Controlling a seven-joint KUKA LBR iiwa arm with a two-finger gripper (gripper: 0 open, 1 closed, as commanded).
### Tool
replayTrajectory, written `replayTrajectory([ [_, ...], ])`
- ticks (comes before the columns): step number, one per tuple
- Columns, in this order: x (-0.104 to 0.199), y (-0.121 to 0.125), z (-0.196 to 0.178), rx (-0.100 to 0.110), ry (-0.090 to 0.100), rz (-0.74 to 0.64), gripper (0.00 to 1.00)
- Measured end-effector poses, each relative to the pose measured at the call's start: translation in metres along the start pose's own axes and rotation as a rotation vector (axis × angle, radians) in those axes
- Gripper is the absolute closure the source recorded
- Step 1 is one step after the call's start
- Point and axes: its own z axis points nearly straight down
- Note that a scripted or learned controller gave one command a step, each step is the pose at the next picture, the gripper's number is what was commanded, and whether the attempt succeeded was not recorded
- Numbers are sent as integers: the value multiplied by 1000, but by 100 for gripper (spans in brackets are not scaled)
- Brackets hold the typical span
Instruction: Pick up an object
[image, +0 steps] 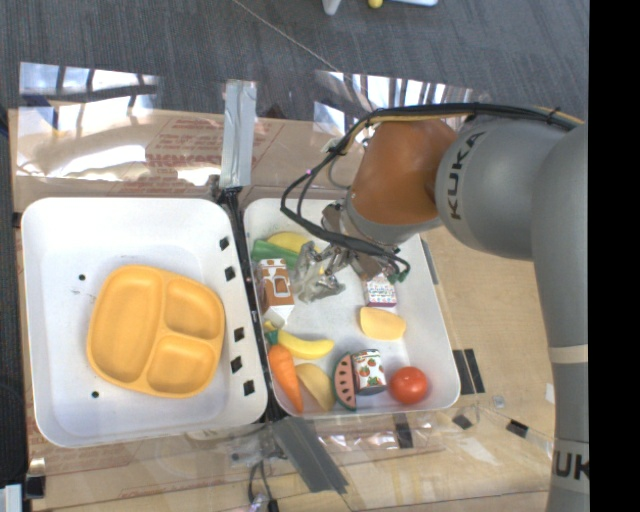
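Note:
My gripper (318, 272) hangs low in the upper middle of the right bin (437, 330), under the orange wrist band. Its metal fingers point left toward a small brown carton (275, 281) near the bin's left wall. A green and yellow piece (280, 244) lies just above the carton. To the gripper's right sit a small white box (381, 292) and a yellow wedge (382, 323). Further down lie a banana (305, 346), a carrot (283, 374), a watermelon slice (345, 381), a printed can (370, 371) and a tomato (408, 385). I see nothing held between the fingers.
The left bin (60, 240) holds a yellow divided plate (155, 328). A black divider with clips (243, 310) separates the two bins. Cables loop from the wrist over the right bin's top edge. Cardboard and tape lie behind the bins.

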Motion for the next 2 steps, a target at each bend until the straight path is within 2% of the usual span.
replayTrajectory([
  [1,20,-66,-22,-3,0,-228,100],
  [2,-24,-52,-111,1,-4,-225,100],
])
